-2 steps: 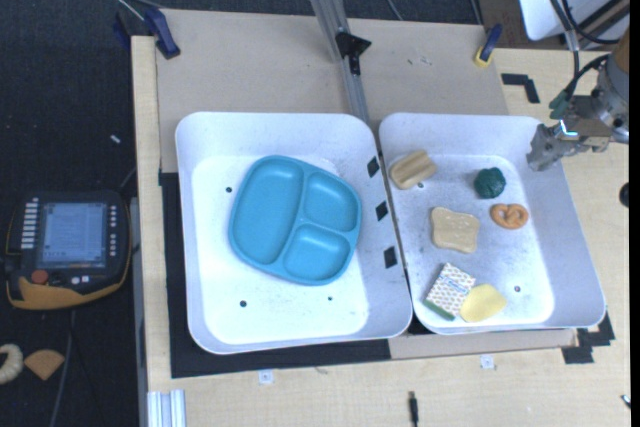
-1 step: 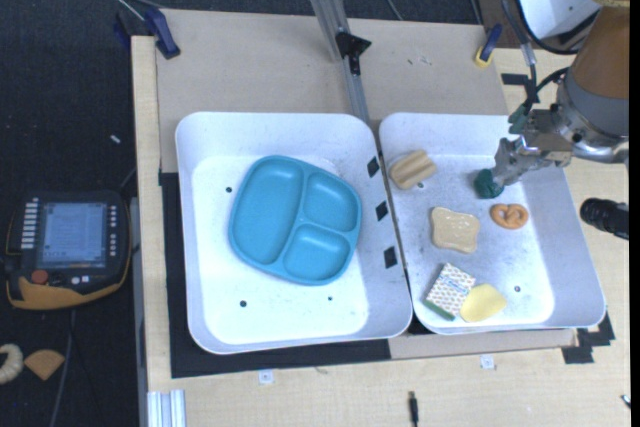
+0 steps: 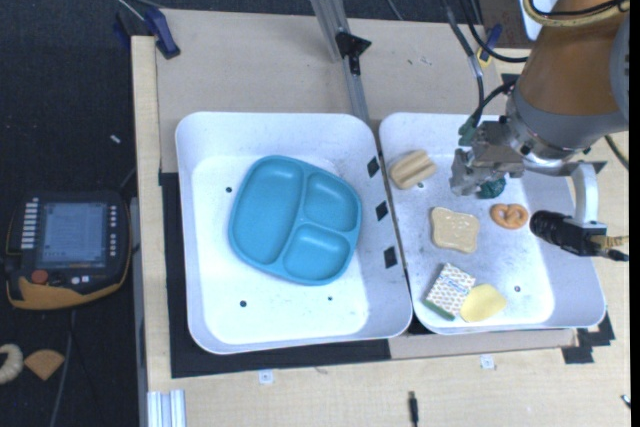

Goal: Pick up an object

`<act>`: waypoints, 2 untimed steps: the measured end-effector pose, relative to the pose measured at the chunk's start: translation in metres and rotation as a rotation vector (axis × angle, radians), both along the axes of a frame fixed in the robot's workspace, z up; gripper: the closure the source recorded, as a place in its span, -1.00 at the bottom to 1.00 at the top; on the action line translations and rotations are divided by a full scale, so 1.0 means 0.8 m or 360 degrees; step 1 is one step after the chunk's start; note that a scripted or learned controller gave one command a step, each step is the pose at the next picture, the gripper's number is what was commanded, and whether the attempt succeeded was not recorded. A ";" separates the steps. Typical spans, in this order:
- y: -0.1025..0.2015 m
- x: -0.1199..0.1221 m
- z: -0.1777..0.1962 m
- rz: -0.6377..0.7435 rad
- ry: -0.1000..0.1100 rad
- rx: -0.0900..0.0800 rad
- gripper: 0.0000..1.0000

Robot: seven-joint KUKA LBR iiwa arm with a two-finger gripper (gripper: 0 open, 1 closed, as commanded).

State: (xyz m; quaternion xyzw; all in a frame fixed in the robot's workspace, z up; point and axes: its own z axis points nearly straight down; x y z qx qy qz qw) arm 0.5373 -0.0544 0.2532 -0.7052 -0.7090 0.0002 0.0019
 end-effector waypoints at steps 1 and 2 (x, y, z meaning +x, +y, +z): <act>0.071 -0.019 -0.013 -0.0001 0.0001 0.0000 1.00; 0.145 -0.022 -0.009 0.0002 -0.0005 0.0000 1.00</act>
